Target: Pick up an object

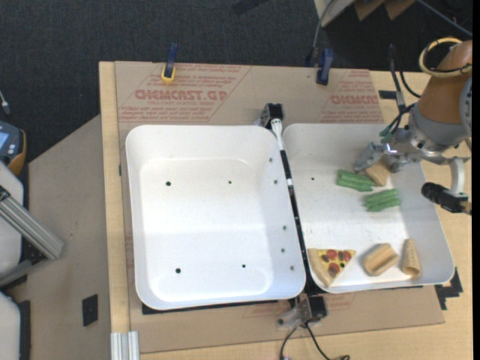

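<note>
A: Starting at nine o'clock, what lies there?

B: The left bin (150, 201), white and shallow, touching the right bin (427, 231) along a black seam down the middle.

A: And in the right bin?

B: A pizza slice (331, 262) at its seven o'clock corner. Toward six o'clock sits a bread roll (379, 258), with a cone (410, 256) just beside it at five o'clock. Nearer the centre lie two green pods (355, 181), one toward eleven o'clock, the other just below and right of it.

A: The gripper?

B: The gripper (373, 159) hangs low at the bin's one o'clock, by a tan block (378, 175) that touches the upper pod. Whether its fingers are spread or clenched I cannot tell; the block appears to lie just beneath them, not clearly between them.
</note>
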Tool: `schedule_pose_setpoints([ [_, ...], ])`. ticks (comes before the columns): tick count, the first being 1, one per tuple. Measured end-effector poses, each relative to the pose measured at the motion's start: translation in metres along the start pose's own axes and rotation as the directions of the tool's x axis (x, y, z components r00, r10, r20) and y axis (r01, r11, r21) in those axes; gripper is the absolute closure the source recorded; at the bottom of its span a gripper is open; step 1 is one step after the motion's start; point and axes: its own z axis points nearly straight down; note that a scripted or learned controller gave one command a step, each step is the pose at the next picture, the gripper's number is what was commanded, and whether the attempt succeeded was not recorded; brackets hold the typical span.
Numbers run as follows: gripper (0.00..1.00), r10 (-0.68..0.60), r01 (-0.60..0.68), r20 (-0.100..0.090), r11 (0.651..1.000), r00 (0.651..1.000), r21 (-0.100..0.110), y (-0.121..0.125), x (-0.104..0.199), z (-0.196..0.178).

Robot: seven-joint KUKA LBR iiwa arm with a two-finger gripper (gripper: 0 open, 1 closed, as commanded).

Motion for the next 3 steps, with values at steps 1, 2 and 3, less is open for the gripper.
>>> schedule_pose_setpoints([
  [1,0.0,0.003,-0.003,0.008,1.0,1.0,0.008,-0.023,-0.003,-0.018],
  [2,0.0,0.001,-0.001,0.002,1.0,1.0,0.003,-0.018,-0.001,-0.001],
  [3,0.0,0.0,0.0,0.002,1.0,1.0,0.005,-0.009,-0.001,0.003],
])
